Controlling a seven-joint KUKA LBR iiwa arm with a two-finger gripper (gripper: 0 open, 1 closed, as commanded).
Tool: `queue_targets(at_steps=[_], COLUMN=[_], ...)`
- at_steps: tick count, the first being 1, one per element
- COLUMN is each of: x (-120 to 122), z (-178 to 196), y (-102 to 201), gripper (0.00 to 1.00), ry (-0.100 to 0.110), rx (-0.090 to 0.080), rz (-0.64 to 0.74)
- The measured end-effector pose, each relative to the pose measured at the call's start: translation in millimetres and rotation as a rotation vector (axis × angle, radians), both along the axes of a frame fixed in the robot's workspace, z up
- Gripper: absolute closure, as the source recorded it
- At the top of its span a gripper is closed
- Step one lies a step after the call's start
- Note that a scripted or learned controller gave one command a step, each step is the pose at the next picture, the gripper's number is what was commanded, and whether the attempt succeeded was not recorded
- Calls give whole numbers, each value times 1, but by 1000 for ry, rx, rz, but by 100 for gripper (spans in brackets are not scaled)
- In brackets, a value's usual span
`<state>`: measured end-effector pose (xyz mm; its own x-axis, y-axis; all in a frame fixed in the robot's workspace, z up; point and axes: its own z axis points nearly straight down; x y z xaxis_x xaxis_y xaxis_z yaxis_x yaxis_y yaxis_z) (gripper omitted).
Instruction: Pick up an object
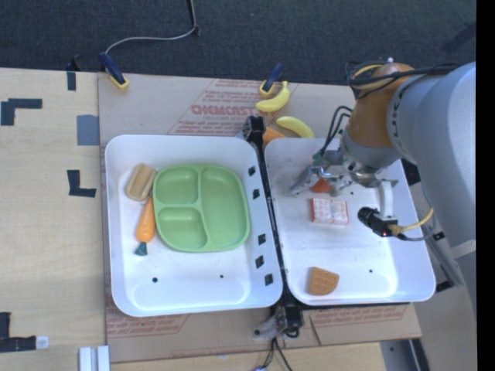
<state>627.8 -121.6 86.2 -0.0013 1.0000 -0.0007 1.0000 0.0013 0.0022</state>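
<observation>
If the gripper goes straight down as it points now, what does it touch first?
Probably the small orange-red item right under the gripper, or the right bin floor beside it; depth is unclear.

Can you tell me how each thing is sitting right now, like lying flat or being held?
green tray: lying flat in the left bin, compartments bare.
carrot: lying beside the tray's left edge.
bread slice: lying just above the carrot.
pink wafer: lying flat in the right bin, below the gripper.
orange cracker: lying flat near the front.
two bananas: lying outside the bins.
gripper: low over the right bin.
</observation>
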Motion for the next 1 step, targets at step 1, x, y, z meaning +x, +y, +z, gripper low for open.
queue_targets(at_steps=[1], x=[-2], z=[0], y=[2], gripper=[0], ry=[-3], rx=[-2], rz=[-1])
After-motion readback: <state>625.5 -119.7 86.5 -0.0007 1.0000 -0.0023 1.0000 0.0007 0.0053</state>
